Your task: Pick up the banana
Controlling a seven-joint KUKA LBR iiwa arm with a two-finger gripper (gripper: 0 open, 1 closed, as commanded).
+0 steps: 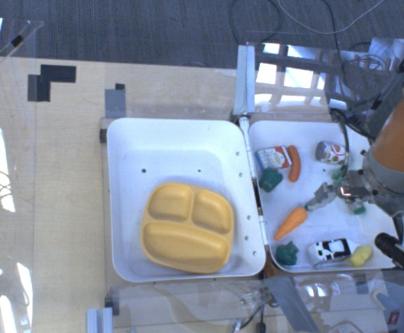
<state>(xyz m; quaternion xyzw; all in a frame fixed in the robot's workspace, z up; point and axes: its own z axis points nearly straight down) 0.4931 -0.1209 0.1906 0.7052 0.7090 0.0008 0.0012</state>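
Observation:
A small yellow object (361, 256), the only banana-coloured item I see, lies at the near right of the right bin (306, 139), beside a black-and-white toy (332, 250). My gripper (322, 197) hangs low over the middle of that bin, just above and to the right of a carrot (291, 222). It is up and to the left of the yellow object and well apart from it. Nothing shows in its grasp. The arm's grey wrist and orange band (400, 141) fill the bin's right side and hide part of the floor there.
The right bin also holds a carton (274, 158), a sausage (294, 164), a can (332, 152) and two green pieces (271, 180) (287, 254). A yellow divided plate (187, 227) lies in the left bin (129, 186). Cables run behind the bins.

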